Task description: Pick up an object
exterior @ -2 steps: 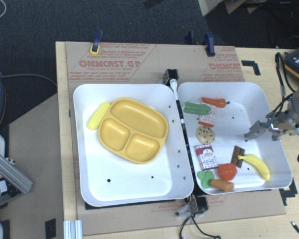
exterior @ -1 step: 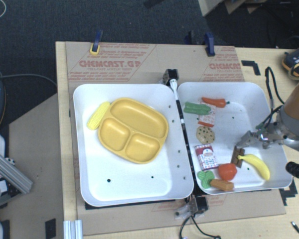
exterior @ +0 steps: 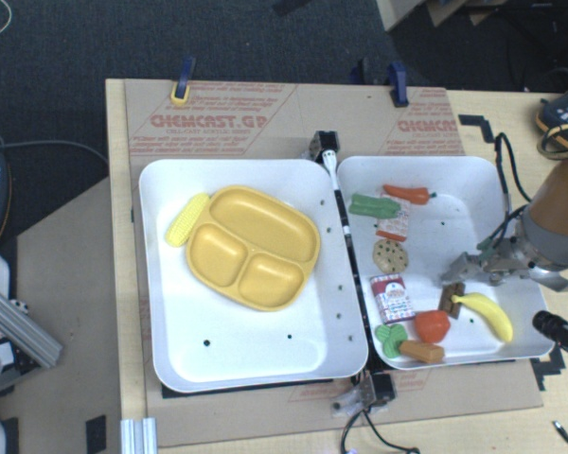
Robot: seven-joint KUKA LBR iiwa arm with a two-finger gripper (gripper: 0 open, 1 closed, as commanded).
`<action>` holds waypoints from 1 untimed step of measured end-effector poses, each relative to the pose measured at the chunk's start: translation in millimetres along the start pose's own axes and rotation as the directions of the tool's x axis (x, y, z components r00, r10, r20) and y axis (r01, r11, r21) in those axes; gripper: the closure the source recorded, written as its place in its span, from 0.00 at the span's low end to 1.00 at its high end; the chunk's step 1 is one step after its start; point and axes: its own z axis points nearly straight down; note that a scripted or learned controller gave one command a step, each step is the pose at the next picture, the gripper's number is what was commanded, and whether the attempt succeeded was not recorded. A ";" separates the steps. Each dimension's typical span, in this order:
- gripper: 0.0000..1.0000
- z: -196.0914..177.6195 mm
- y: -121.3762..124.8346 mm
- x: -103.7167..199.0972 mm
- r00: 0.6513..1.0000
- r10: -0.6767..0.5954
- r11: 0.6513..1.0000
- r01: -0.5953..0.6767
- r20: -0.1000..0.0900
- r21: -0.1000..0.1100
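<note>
The right bin (exterior: 454, 183) holds the small objects. A yellow banana (exterior: 489, 316) lies at its front right, beside a small brown piece (exterior: 450, 302) and a red tomato (exterior: 433, 325). My gripper (exterior: 462, 271) hangs low over the bin's right half, just above and behind the brown piece and the banana. I see nothing held in it. Further left lie a red box (exterior: 392, 300), a cookie (exterior: 390, 254), a green vegetable (exterior: 373, 206) and a red pepper (exterior: 406, 194). A sausage (exterior: 422, 352) and a green leafy piece (exterior: 389, 336) sit at the front edge.
The left bin (exterior: 170, 329) holds a yellow divided plate (exterior: 252, 247) with a corn cob (exterior: 186, 218) beside it. A black divider strip (exterior: 346, 244) separates the bins. Cables (exterior: 506, 173) run along the right bin's far right rim. The arm (exterior: 554, 225) enters from the right.
</note>
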 end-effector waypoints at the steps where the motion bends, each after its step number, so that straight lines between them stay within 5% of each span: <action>1: 1.00 -10.9 -0.2 -2.0 1.000 0.002 1.000 -0.002 0.006 -0.003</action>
